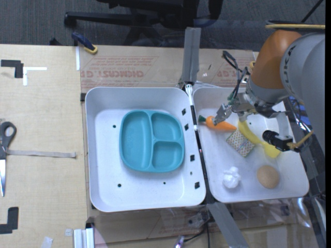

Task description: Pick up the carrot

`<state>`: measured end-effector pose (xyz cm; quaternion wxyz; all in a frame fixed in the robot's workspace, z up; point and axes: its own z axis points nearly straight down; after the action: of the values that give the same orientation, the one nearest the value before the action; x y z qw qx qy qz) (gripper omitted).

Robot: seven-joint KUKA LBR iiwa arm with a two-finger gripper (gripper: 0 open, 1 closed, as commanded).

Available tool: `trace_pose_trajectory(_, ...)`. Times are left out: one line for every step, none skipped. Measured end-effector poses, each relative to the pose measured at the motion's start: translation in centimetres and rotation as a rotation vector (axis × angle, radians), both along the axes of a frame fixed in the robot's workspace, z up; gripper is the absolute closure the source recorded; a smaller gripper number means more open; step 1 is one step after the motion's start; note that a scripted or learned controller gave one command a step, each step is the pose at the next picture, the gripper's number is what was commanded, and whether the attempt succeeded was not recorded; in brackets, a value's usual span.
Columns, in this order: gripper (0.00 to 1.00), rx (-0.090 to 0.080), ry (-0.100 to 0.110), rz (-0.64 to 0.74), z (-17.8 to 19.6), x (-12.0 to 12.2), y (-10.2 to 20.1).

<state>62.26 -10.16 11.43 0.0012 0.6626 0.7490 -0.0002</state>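
The carrot (221,125) is orange with a green top. It lies near the upper left of the right bin (289,190), close to the wall shared with the left bin. My gripper (230,113) hangs just over the carrot's right end, at the tip of the grey arm with its orange band (271,61). The carrot rests on the bin floor, and part of its right end is hidden under the gripper.
A yellow banana (254,136), a speckled sponge (241,143), a brown egg-shaped thing (268,177) and a white crumpled lump (231,178) share the right bin. A teal divided plate (152,140) sits in the left bin (103,154). Scissors (5,138) lie on the bench at far left.
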Motion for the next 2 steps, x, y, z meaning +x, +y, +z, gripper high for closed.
trace_pose_trajectory(0.00, 0.001, 0.002, -0.105, -2.15, -0.62, 0.00)
trace_pose_trajectory(1.00, 0.000, 0.002, -0.102, -1.19, -0.59, -0.06)
